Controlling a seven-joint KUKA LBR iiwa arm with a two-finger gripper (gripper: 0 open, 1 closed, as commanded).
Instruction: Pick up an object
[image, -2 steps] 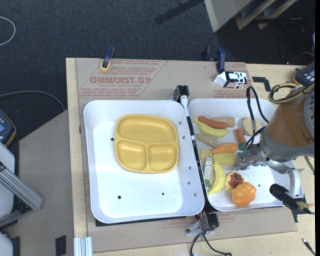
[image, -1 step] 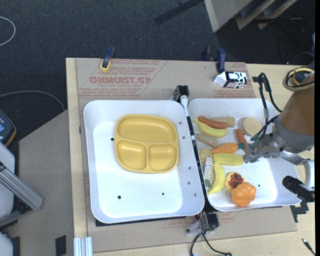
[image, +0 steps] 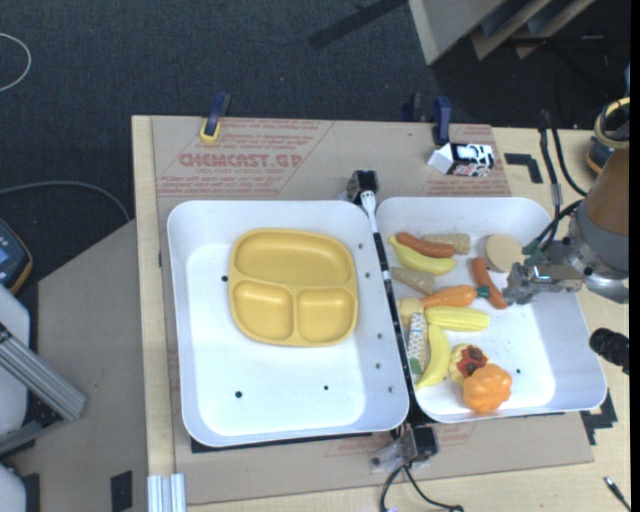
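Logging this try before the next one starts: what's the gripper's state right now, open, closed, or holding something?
Gripper: cannot be told; it sits low in the right bin beside the small carrot, with nothing visibly held.

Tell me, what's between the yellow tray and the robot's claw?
In the camera view, the bins' touching walls come first after the yellow tray, then toy food: a corn cob and carrots, right up to the gripper.

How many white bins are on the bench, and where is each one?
2. The left bin holds a yellow divided plate. The right bin holds a pile of toy food, with the gripper above its right side.
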